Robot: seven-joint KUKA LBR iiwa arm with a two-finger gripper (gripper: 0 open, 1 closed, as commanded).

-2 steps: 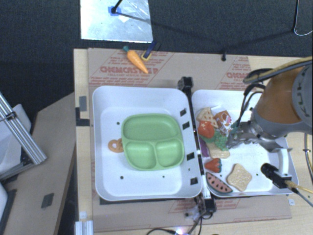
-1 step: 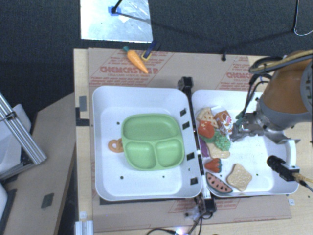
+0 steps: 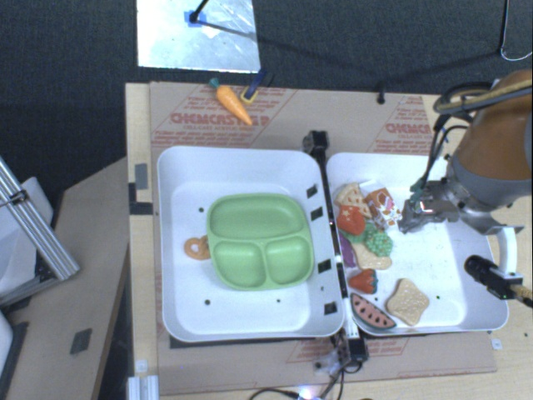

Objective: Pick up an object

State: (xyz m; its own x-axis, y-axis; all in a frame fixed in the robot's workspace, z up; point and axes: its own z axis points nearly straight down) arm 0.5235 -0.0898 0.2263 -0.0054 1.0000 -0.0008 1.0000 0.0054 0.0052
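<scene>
Glossy toy foods (image 3: 366, 223) (plastic-looking) beside end effector (image 3: 410, 221); its finger state unclear.

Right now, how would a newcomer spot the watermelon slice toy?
Look in the right white bin, at its near left corner. The watermelon slice lies there beside the toast slice; its red face with a green rind sets it apart.

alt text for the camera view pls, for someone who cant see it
A grey and orange robot arm's hand hovers over the right white bin, beside a heap of toy food including a watermelon slice and toast. The left bin holds a green divided plate and a pretzel.
</scene>
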